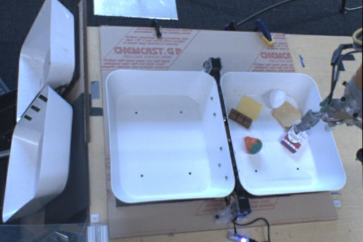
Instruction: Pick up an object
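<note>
In the right bin (323,175) lie a yellow block (249,106), a brown chocolate piece (239,118), a white ball (277,98), a tan flat piece (286,114), a red, green and orange ball (253,145) and a red and white packet (291,142). My gripper (302,126) reaches in from the right. Its tip is low, right over the top end of the red and white packet and just below the tan piece. The arm covers part of the bin's right wall.
The left bin (164,133) sits beside the right one, with a black clamp (213,66) at the seam between them. Two spare white bins (39,122) lean at the far left. A blue and yellow clamp (264,31) lies on the bench behind.
</note>
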### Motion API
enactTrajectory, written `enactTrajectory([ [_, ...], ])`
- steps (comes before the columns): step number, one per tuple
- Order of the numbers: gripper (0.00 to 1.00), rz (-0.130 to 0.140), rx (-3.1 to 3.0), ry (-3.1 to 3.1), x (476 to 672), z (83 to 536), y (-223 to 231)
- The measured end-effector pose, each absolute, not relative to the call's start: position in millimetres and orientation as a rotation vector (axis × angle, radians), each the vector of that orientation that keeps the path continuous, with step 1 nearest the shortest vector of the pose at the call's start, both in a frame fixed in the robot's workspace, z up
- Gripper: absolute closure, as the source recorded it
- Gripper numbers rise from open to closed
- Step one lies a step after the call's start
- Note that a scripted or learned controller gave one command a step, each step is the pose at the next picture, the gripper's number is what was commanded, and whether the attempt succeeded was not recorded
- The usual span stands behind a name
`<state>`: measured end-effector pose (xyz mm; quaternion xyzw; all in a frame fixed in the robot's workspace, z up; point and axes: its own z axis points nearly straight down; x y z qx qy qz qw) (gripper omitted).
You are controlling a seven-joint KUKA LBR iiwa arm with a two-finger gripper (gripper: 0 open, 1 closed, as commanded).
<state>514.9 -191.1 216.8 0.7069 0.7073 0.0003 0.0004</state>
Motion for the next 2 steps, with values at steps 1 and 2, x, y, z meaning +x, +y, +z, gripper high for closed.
enactTrajectory([
  [1,0.00,-0.004,2.220,2.232,532.1,129.6,-127.9],
  [2,0.00,-0.003,2.219,2.226,594.0,82.0,-106.2],
])
